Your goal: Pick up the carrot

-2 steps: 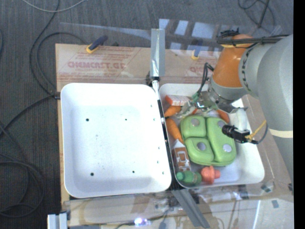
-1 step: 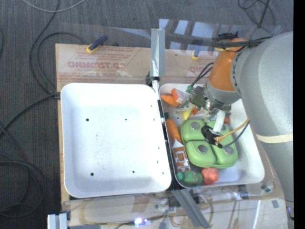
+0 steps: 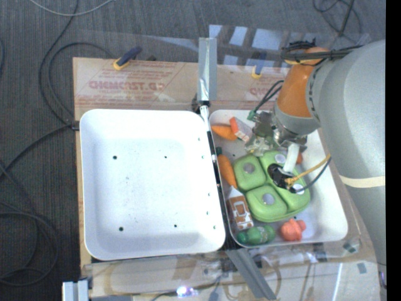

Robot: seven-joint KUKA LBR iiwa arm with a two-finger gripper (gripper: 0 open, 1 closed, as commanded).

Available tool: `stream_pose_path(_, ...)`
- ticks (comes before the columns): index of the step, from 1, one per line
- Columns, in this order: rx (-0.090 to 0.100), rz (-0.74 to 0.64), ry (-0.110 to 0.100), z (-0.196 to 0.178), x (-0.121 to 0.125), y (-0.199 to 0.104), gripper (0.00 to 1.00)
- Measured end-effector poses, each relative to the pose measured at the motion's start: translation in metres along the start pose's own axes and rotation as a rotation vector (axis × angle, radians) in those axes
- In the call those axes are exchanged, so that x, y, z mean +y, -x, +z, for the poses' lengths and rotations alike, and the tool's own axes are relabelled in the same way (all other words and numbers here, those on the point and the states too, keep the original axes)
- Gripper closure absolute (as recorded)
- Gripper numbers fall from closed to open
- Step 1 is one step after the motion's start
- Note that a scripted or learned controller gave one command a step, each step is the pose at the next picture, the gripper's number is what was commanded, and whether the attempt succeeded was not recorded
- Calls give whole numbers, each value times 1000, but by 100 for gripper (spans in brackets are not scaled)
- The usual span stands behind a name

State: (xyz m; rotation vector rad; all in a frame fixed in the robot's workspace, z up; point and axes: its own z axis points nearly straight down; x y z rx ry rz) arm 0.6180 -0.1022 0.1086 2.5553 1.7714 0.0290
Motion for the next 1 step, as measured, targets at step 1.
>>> stream_pose_path(1, -2, 79, -41, -75, -34, -63, 100)
